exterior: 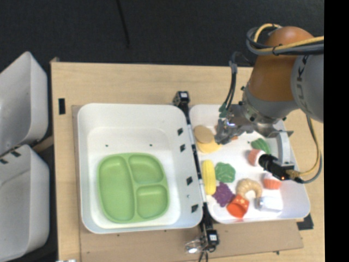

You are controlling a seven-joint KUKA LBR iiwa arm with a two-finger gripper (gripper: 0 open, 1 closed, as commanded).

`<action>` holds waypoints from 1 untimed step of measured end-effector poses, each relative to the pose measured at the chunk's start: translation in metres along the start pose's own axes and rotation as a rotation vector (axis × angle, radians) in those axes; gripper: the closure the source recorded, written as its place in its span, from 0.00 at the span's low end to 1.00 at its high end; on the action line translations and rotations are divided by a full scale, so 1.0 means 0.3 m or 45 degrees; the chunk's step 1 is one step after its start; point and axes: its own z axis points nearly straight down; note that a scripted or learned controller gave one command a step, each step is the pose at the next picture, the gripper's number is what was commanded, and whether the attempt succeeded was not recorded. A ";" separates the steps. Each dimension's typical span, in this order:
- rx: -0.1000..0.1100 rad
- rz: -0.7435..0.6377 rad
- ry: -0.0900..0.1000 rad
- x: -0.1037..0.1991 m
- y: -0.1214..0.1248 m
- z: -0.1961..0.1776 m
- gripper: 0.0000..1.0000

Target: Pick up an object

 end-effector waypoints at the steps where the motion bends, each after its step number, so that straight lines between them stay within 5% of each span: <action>1: 0.000 0.001 -0.001 0.127 -0.040 0.036 1.00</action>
